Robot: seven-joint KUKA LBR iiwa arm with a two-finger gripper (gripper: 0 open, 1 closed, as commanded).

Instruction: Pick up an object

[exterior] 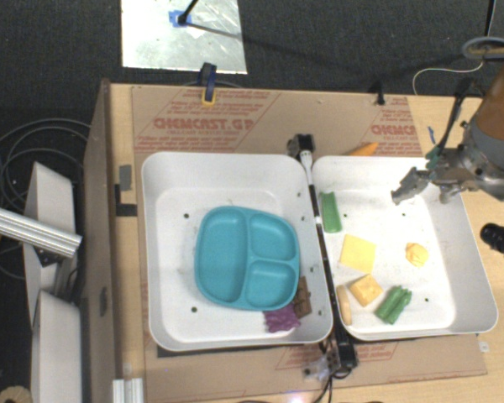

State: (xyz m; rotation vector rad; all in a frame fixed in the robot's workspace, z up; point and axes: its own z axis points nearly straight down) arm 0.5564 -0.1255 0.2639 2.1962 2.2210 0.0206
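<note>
Two white bins sit side by side on the bench. Left bin (164, 175) carries a teal divided plate (247, 257) across its middle and toward the near edge; a purple lump (279, 319) and a small brown piece (303, 299) sit at the near right corner, touching the plate's rim area. Open floor in that bin is along the far edge and the left wall. Right bin (454, 259) has its items bunched toward the left wall and near edge: a green block (329, 211) lies lengthwise just beside the left wall, a yellow square slab (358, 253) below it, an orange-yellow cube (366, 290) nearer the near edge, a tan stick-like piece (344, 304) against the left wall at the near corner, a dark green ridged piece (393, 304) tilted near the near edge, and a small yellow lumpy item (416, 254) alone mid-bin toward the right. The far half of the right bin and its right side are bare, plenty of room there. An orange item (363, 149) lies outside the bin at its far edge. The gripper (420, 183) hovers over the far-right part of the right bin, well apart from every item, nothing between its fingers; cannot tell whether the jaws are spread or closed. Arm comes in over the right edge.
</note>
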